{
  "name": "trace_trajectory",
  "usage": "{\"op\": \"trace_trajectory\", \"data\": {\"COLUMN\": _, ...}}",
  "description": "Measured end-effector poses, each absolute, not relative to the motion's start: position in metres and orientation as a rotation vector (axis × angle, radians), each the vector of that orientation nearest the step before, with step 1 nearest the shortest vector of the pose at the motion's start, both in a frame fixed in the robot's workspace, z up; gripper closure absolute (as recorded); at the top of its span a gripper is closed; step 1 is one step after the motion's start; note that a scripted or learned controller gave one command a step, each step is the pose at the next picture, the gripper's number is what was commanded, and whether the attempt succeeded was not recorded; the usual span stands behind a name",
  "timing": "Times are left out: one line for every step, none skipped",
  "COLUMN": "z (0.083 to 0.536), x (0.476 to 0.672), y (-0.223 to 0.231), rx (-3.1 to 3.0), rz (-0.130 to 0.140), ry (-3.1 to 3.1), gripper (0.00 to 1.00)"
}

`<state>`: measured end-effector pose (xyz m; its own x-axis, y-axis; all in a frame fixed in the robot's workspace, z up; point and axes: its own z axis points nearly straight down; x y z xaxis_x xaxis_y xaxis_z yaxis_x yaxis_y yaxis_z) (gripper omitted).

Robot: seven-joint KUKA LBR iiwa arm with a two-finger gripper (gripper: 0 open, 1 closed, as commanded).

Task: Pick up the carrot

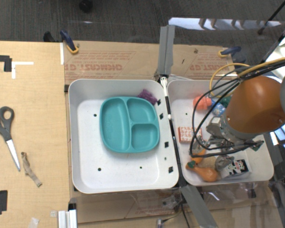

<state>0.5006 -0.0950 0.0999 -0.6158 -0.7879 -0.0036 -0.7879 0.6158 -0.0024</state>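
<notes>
The carrot point(205, 173) is an orange piece with a small green top, lying near the front edge of the right bin point(180, 127). The arm's orange band and wrist hang right over that bin, and the gripper point(217, 159) reaches down just above and behind the carrot, among black cables. Its fingers are hidden by the wrist and cables. Nothing visibly sits between them.
The left bin point(80, 137) holds a teal divided plate point(130, 124) and a small purple item point(148, 96) at its back edge. In the right bin lie a red-and-white packet point(185, 134), an orange-red item point(202, 102), a blue item point(219, 109) and a black-and-white card point(237, 166). Scissors point(5, 132) rest on the bench at left.
</notes>
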Motion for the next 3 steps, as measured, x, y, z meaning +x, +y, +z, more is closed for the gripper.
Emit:
{"op": "trace_trajectory", "data": {"z": 0.109, "x": 0.502, "y": -0.094, "rx": -1.378, "rz": -0.002, "ry": 2.815, "gripper": 1.00}}
{"op": "trace_trajectory", "data": {"z": 0.192, "x": 0.491, "y": -0.069, "rx": -1.129, "rz": 0.001, "ry": 2.928, "gripper": 1.00}}
{"op": "trace_trajectory", "data": {"z": 0.200, "x": 0.493, "y": -0.068, "rx": -1.124, "rz": 0.001, "ry": 2.926, "gripper": 1.00}}
